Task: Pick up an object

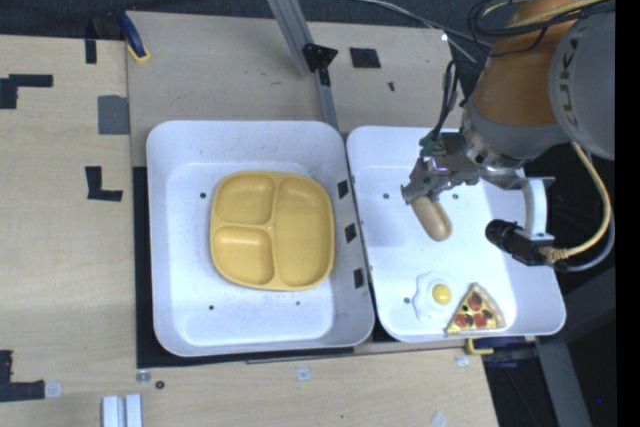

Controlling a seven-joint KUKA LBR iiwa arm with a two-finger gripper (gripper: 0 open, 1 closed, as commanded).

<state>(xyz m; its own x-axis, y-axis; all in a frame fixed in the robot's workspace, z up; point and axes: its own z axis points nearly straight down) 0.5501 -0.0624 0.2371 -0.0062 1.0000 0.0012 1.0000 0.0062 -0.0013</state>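
The grey arm (545,65) with its orange band stands highest and so nearest the lens, reaching in from the right over the right-hand bin (385,155). Below it lie the two white bins side by side; the left bin (170,215) carries a yellow divided plate (272,229), well apart from the action.

In the right bin, a tan sausage-shaped piece (434,217) lies just under the gripper (428,185), its upper end touching or tucked beneath the dark tool. Whether the tool has closed on it, or merely sits on top, cannot be told from this angle.

Smaller still, near the bin's front edge, sit a toy pizza slice (475,309) and beside it a toy fried egg (436,294), both apart from the gripper.

The risks, as I judge them: the piece is rounded and smooth-looking, so a grasp at its very end could let it pivot or squirt out on the lift. A tilted descent might only push it along the bin floor toward the egg.
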